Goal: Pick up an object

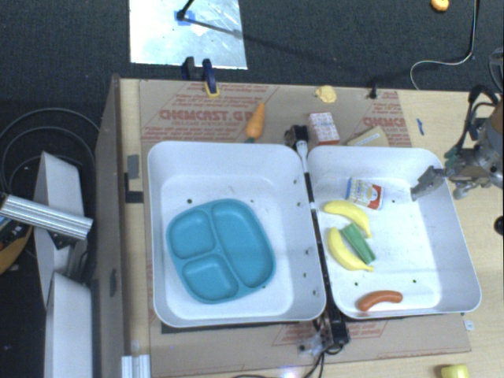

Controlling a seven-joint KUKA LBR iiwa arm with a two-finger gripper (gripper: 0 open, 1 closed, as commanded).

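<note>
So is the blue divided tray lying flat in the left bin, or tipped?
Flat. The blue divided tray lies on the left bin's floor, its three compartments facing up with nothing in them.

red "chemcast" lettering, repeated, printed across brown paper sheet [206, 110] beneath two bins. small red-and-white packet [367, 193] in right bin printed too, too small to read.

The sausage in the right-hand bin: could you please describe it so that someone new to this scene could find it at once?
Start at the right-hand white bin, the one without the blue tray. Look along its near edge, below the two bananas and the green vegetable. The sausage lies there alone, on its side: the one reddish-brown thing among yellow and green neighbours.
</note>
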